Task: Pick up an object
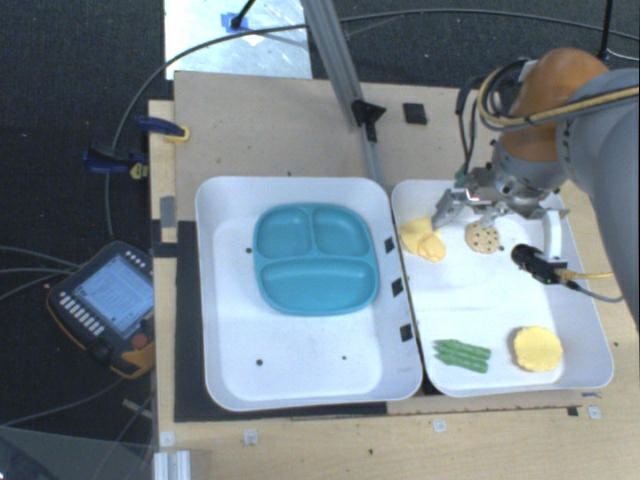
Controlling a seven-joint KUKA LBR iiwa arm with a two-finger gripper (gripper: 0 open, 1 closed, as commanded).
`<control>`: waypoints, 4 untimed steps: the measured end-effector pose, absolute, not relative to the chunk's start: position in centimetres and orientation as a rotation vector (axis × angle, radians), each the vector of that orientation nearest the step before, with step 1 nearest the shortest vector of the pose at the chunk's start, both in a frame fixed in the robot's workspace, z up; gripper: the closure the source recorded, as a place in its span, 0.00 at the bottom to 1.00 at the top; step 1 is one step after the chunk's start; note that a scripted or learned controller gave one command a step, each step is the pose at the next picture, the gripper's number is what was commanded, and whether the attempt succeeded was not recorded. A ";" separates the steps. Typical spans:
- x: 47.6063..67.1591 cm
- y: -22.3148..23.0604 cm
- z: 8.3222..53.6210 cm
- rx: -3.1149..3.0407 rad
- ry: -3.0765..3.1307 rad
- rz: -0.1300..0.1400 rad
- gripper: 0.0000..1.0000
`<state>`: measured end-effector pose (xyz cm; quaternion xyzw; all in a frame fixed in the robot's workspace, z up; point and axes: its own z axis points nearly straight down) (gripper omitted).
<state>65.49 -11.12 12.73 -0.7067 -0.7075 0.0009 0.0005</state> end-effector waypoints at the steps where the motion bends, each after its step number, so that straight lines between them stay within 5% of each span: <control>1: 65.7 -11.1 14.1 -2.223 -2.228 -0.005 1.00; 3: 66.5 -11.8 24.8 -2.221 -2.231 -0.008 1.00; 4: 65.8 -6.2 23.5 -2.210 -2.232 -0.003 1.00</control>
